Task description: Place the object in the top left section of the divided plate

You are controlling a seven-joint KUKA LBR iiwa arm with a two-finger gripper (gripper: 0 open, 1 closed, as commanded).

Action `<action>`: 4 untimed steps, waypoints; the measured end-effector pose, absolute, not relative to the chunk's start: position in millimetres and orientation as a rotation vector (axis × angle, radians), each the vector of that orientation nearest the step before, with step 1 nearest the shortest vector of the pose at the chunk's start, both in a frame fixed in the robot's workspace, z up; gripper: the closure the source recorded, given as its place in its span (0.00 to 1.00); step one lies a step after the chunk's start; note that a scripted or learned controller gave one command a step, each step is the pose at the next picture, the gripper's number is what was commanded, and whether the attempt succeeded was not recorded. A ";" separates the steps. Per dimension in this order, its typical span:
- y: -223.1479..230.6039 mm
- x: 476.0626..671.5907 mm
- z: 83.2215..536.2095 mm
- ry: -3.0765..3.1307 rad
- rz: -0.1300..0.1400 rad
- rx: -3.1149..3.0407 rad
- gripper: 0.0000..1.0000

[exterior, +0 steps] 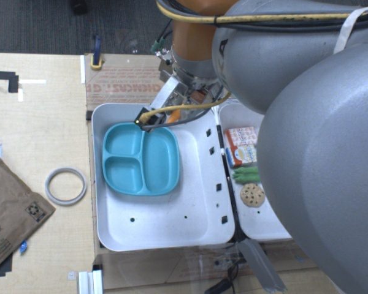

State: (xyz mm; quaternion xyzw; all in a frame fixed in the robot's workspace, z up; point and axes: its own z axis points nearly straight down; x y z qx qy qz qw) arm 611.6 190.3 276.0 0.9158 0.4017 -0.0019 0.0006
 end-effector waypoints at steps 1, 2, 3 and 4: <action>217.5 567.0 243.9 1.622 -0.012 2.691 1.00; 144.0 525.9 245.1 1.389 -0.010 2.818 1.00; 191.7 539.9 225.7 1.549 -0.010 2.733 1.00; 113.6 521.4 248.1 1.389 -0.009 2.818 1.00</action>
